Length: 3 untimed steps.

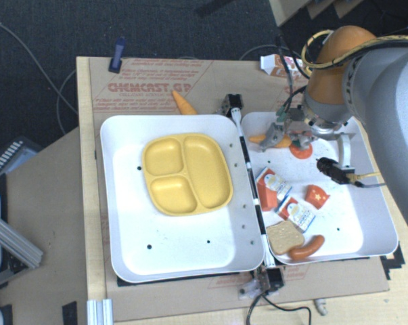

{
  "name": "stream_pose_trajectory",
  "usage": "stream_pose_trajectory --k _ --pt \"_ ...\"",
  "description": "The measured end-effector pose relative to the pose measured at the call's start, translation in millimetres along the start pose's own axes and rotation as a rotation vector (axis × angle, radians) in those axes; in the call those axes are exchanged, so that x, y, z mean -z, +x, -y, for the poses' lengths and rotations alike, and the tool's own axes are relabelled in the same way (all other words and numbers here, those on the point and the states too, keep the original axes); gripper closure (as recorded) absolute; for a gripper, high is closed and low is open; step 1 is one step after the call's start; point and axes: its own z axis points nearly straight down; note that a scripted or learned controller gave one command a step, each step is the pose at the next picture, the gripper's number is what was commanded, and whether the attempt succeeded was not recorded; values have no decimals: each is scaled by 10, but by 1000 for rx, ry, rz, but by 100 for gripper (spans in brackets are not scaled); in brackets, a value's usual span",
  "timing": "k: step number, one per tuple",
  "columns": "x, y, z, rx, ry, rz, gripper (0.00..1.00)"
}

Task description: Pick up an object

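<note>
Pincer (285, 138) low in right bin (366, 242) — fingertips blurred, grip unclear.

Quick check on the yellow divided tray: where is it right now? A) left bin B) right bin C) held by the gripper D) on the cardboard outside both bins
A: the yellow divided tray lies flat inside the left bin, while the toy foods, such as the sausage and bread slice, sit in the right bin.
</note>
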Motion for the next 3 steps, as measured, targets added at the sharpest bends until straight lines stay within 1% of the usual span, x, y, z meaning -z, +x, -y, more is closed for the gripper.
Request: stream_pose_trajectory --k 1,2,3 --pt "-8 32 -30 0 6 5 0" --pt "-8 30 -33 0 5 3 0" --pt "83 -1 -17 -1 11 8 100"
